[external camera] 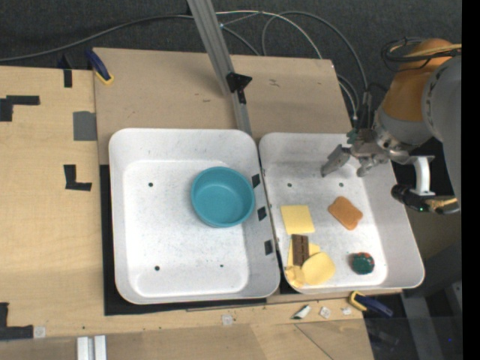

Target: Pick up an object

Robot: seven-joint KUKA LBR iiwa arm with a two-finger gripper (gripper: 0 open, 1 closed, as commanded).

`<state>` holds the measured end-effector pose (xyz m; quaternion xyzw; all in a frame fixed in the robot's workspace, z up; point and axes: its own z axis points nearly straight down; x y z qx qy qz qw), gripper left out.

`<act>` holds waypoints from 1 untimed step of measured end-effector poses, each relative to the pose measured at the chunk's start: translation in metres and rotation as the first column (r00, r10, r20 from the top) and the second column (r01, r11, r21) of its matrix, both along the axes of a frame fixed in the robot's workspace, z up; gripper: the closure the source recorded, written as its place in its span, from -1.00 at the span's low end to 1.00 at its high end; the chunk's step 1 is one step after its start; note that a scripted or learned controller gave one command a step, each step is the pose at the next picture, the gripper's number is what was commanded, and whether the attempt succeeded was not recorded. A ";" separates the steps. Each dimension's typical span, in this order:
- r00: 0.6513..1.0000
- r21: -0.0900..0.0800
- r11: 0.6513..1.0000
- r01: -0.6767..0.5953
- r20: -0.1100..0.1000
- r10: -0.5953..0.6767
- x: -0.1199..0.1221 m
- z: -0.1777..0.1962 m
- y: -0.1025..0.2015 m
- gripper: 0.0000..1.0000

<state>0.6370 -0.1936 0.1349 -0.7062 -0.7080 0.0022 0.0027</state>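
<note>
The arm (427,103) is running off the right edge, its upper part cut away. The brown block (299,250) is lying across the yellow pieces (311,268), hiding part of them. The small bits (313,311) on the counter (45,201) are showing too small to identify.

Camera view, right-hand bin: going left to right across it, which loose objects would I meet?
Yellow square block → orange block → dark green ball. I've left out the brown bar and the pale yellow piece near the bin's front left corner, since they overlap the block's span.

Even overhead light, soft shadows, slightly grainy.
</note>
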 end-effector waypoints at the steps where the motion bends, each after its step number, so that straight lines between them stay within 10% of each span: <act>1: 1.000 -0.001 1.000 0.000 0.003 0.000 -0.001 -0.049 0.001 -1.00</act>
